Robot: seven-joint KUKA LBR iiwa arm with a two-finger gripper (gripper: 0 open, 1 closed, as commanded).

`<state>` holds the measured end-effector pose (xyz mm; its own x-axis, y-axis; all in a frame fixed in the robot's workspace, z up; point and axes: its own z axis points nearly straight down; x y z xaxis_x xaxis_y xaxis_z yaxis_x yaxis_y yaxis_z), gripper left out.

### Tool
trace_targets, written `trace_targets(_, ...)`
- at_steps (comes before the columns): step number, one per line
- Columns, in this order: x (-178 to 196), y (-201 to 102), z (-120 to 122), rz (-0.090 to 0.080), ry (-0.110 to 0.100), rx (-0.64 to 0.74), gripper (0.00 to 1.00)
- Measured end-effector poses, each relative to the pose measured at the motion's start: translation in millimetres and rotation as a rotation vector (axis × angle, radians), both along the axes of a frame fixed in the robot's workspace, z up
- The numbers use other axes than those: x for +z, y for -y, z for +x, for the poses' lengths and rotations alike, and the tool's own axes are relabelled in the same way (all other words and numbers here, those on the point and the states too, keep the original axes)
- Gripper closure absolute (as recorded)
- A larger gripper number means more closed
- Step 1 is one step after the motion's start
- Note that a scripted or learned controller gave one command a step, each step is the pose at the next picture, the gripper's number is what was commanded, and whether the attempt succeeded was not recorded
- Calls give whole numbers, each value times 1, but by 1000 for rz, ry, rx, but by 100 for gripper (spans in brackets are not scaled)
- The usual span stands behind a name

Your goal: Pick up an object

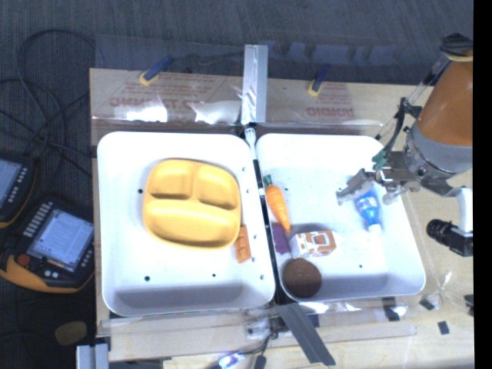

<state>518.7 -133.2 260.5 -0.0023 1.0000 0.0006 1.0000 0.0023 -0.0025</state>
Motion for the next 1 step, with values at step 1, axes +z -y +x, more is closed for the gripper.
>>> trace_targets(1, -61, -1, -18, 0, 0, 53, 0)
